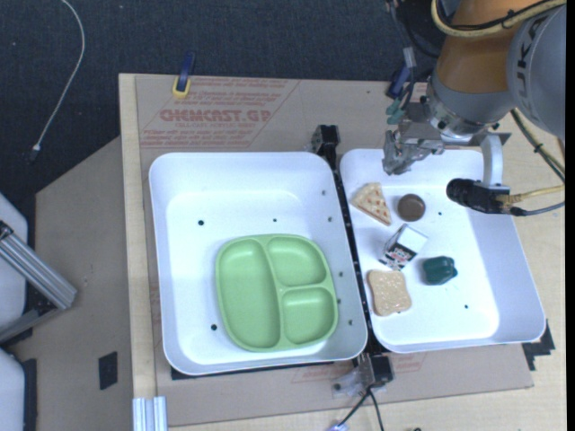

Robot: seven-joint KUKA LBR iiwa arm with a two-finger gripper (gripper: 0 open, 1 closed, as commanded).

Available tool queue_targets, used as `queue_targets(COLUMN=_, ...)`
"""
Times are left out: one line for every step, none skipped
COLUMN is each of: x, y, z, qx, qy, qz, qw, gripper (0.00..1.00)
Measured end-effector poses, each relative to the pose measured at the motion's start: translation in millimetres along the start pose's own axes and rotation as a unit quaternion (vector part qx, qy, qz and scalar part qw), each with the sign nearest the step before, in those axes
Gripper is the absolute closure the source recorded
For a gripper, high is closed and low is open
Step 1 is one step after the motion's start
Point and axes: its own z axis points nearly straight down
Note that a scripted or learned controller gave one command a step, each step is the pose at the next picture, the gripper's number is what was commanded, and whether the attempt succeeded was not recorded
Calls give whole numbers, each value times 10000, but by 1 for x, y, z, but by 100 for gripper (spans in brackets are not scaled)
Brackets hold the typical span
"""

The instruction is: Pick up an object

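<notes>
Bins: two white bins are seen side by side, the left bin (pixel 171 241) at centre frame and the right bin (pixel 503 285) toward the right.
Plate: one green divided plate (pixel 275 291) is laid in the left bin.
Objects: five are counted in the right bin: one pizza slice (pixel 373 203), one brown disc (pixel 411 207), one small box (pixel 402 246), one dark green block (pixel 439 270), one slice of toast (pixel 389 292).
Gripper: the gripper (pixel 395 162) is seen at the upper edge of the right bin; nothing is held between the fingers, and whether they are spread or pressed together cannot be told.
Nearest objects: the pizza slice and brown disc are found just below the fingertips, apart from them.
</notes>
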Motion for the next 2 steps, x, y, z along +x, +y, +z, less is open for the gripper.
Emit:
queue_targets(x=60, y=-9, z=-2, qx=1, qy=2, qz=-3, qw=10000, gripper=100)
queue_targets(x=110, y=-19, z=1, qx=4, qy=-1, qz=1, qw=10000, gripper=100)
